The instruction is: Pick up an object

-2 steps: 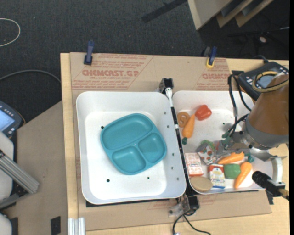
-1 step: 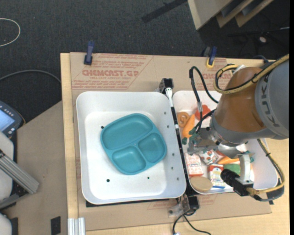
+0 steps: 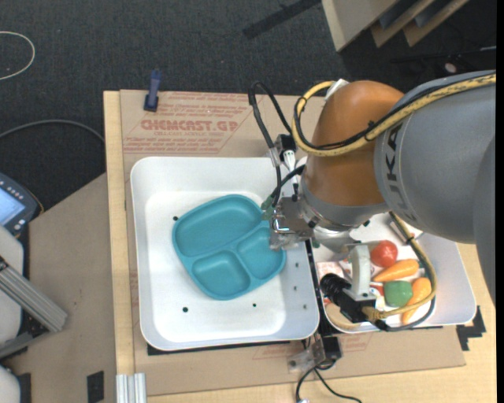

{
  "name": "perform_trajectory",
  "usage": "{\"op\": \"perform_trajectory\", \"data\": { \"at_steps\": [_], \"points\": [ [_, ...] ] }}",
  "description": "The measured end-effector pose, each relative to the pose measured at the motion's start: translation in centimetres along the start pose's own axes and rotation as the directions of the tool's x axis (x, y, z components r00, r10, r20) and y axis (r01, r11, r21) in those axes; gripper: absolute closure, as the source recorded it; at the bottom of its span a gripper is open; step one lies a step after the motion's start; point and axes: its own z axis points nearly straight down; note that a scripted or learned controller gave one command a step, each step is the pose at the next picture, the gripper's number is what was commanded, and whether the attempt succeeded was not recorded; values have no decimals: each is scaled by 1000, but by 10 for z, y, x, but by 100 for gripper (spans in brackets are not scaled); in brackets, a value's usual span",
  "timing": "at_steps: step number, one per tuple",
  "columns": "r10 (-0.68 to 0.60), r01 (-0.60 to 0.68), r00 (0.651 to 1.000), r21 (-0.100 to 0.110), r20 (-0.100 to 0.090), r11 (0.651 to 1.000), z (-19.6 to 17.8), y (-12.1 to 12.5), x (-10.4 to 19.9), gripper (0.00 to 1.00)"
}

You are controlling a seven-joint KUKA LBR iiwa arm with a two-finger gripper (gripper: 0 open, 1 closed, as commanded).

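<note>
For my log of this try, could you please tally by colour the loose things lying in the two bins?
Teal: 1, the divided plate
Red: 1, a round piece
Orange: 1, a long piece
Green: 1, a piece
Yellow: 1, a curved piece
Total: 5; the arm hides part of the right bin.

A brown table (image 3: 197,118) carries two white bins side by side, and red lettering (image 3: 189,124) runs across its far end. A small blue clip (image 3: 152,91) sits at the table's far left corner. Dark carpet (image 3: 79,55) spreads beyond, with a thin cable (image 3: 47,126) curving over it on the left. A device with a lit blue screen (image 3: 12,206) pokes in at the left edge, a grey metal rail (image 3: 31,303) just below it. Top right, pale wooden furniture (image 3: 378,20) cuts the corner.
</note>
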Motion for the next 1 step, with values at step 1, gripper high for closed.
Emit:
{"op": "perform_trajectory", "data": {
  "at_steps": [1],
  "points": [
    [13, -13, 1000, -4, 4, 1000, -86, -7, -11, 100]
  ]
}}
